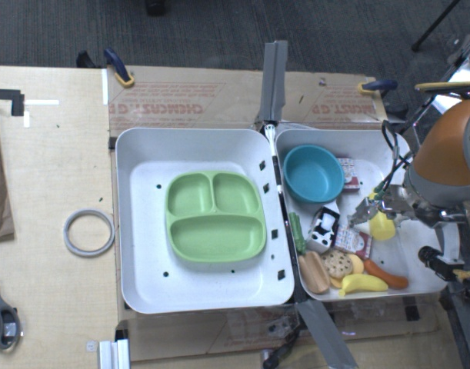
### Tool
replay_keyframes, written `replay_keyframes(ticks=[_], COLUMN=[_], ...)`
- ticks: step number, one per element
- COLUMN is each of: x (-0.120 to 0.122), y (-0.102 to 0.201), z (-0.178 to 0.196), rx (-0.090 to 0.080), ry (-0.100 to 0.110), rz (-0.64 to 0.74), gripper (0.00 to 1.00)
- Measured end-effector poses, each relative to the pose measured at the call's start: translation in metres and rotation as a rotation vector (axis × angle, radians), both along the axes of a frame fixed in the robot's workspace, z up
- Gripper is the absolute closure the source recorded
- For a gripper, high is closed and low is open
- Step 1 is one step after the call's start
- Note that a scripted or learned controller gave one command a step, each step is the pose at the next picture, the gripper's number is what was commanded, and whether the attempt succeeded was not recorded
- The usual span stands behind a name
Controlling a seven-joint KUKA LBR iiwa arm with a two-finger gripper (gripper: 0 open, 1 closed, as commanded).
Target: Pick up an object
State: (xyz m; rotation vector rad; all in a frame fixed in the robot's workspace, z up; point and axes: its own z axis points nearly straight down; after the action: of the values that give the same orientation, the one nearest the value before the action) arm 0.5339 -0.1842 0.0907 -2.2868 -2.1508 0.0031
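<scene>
My fingers hang low in the right bin, at its right side, and whether they are spread or closed I cannot tell; the metal parts there blur together. Just beside and below them sits a small yellow fruit, maybe a lemon, touching or almost touching the tips. I cannot see it clamped between them, so I will not call it held.

I judge that I am at the reach-and-grasp step: down among the things, nothing lifted yet. The next move calls for setting the tips on either side of the yellow fruit, closing firmly, and rising straight up without dragging its neighbours.

Around that spot the right bin is crowded. To the left of my fingers lies a black and white toy cow, and beside it a small red and white packet. Farther away stands a blue bowl. On the near side lie a cookie, a hot dog, a banana and a carrot, packed close together.

The left bin holds a green divided plate, lying flat in the middle. Out on the tabletop, well to the left, rests a pale ring.
</scene>
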Motion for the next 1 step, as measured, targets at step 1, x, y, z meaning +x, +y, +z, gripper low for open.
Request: replay_keyframes(ticks=[1], x=[-0.0004], y=[-0.0009], z=[0.0085], rx=[0.0], ry=[0.001], rz=[-0.002], gripper=[1.0])
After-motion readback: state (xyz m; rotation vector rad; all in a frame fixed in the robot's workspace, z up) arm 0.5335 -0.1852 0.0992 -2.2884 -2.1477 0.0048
